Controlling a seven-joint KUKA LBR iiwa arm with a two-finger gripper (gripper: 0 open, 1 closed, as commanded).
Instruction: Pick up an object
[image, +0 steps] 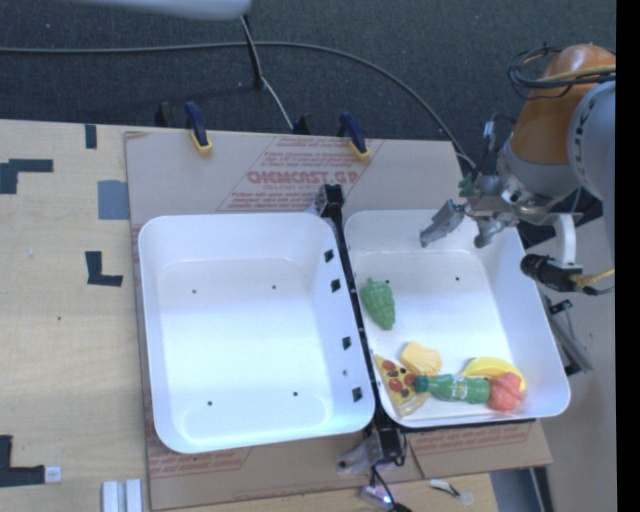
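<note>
The grey robot arm with the orange band comes in from 3 o'clock. Its two-finger gripper hangs over the far edge of the right white plastic bin, near the bin's 12 o'clock side. The two grey fingers are spread apart, and nothing is between them.

All the toys lie in the right bin. A bumpy green toy, shaped like a little bunch of grapes, lies by the bin's left wall, at about 9 o'clock. The others are bunched close together at the near end, around 6 o'clock. There is a flat toy pizza slice with red dots, lying near the left wall. Just beside it, toward 1 o'clock, is a small yellow lumpy toy. A green toy bottle lies on its side next to the pizza slice. A yellow banana curves just behind the bottle, and a round red-orange toy sits at the bottle's right end.

The left white plastic bin sits at 9 o'clock from the right one. Both bins rest on a brown cardboard sheet held by two blue and yellow clamps.
</note>
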